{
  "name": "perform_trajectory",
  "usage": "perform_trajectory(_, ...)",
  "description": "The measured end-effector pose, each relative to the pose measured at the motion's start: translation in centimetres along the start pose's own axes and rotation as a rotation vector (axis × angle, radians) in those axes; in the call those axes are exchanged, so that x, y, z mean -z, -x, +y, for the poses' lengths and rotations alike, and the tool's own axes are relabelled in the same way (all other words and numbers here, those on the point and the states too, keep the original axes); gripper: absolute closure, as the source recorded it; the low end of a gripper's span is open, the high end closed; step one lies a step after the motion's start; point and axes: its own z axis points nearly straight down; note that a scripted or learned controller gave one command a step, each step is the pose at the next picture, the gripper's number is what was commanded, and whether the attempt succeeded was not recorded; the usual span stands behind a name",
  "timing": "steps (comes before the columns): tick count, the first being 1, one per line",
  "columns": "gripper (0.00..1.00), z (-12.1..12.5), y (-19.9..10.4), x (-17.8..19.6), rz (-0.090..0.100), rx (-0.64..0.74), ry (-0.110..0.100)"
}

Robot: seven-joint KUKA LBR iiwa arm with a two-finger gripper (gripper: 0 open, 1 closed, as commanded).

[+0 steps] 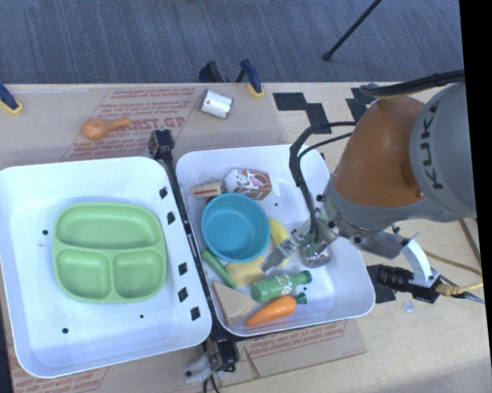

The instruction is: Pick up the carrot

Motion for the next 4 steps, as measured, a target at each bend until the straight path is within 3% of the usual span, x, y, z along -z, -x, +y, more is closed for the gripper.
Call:
perform_trajectory(1, 0.0, 0.2, -0.3, 7.9, -0.003, 0.288, 0.003)
perform_trajectory(2, 0.0, -0.1, 0.0, 1.9, 0.006, 0.515, -0.002)
perform_trajectory(3, 0.0, 1.5, -2.7, 1.3, 0.004, 0.744, 0.001)
perform_trajectory(4, 0.0, 0.3, -0.7, -10.8, 0.004, 0.909, 0.001)
